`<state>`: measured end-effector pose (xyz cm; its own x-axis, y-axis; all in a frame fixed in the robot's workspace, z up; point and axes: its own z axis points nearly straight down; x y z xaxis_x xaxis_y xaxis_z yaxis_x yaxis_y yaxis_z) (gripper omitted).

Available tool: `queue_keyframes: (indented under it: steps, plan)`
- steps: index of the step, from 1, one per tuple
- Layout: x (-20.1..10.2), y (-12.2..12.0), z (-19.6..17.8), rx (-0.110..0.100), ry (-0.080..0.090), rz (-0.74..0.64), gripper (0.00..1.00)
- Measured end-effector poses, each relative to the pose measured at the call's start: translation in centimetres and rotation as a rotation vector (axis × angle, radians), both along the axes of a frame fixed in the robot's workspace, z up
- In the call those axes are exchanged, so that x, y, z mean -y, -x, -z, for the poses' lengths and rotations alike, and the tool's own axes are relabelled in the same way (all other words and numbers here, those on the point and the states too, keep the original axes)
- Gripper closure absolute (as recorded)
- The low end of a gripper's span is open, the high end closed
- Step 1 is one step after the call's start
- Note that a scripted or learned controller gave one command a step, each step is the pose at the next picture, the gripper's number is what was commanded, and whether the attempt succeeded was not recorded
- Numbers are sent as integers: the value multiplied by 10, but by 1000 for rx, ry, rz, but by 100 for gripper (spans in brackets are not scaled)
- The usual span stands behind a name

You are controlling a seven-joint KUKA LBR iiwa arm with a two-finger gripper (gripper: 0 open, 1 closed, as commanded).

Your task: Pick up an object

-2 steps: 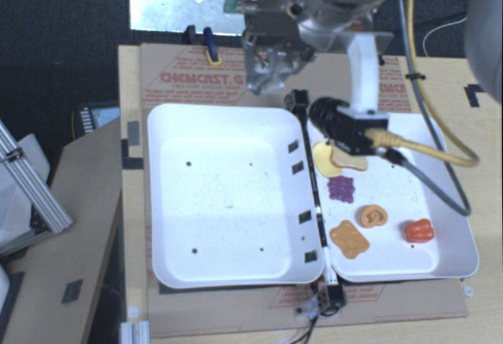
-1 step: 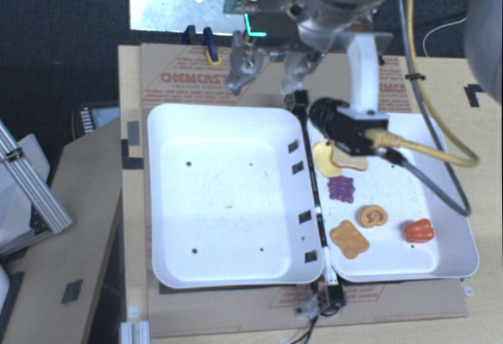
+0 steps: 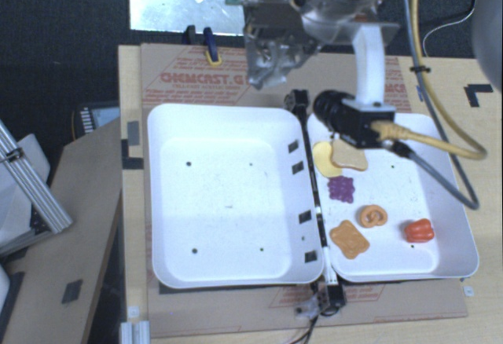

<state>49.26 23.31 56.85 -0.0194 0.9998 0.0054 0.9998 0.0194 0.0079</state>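
As the scene runs from 9 o'clock, the left white bin (image 3: 220, 201) comes first, its pale floor showing a few small dark specks. Near 12 o'clock the claw (image 3: 266, 74) hangs over the far rim, about where the two bins meet; it is blurred, so whether it is open or closed cannot be told, and nothing is seen held in it. Every loose item lies in the right white bin (image 3: 397, 177), toward 5 o'clock from the claw. Closest are a yellow piece (image 3: 323, 159) and, touching its right side, a tan slice (image 3: 350, 155). Just beyond them at 6 o'clock sits a purple cluster (image 3: 341, 188). Farther toward 5 o'clock come a tan waffle-like piece (image 3: 349, 239), an orange ring (image 3: 372, 216) and, rightmost, a red pepper (image 3: 419, 230), each apart from the others. The coming move likely turns on that one offset: the claw would need to travel toward 5 o'clock and descend into the right bin, the yellow piece being nearest.
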Motion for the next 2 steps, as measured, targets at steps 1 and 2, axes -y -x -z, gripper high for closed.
queue_keyframes:
  steps: [1, 2]
  plan:
    - [103, 6, 35, -9, 7, 29, 100]
    - [33, 7, 34, -6, 3, 9, 100]
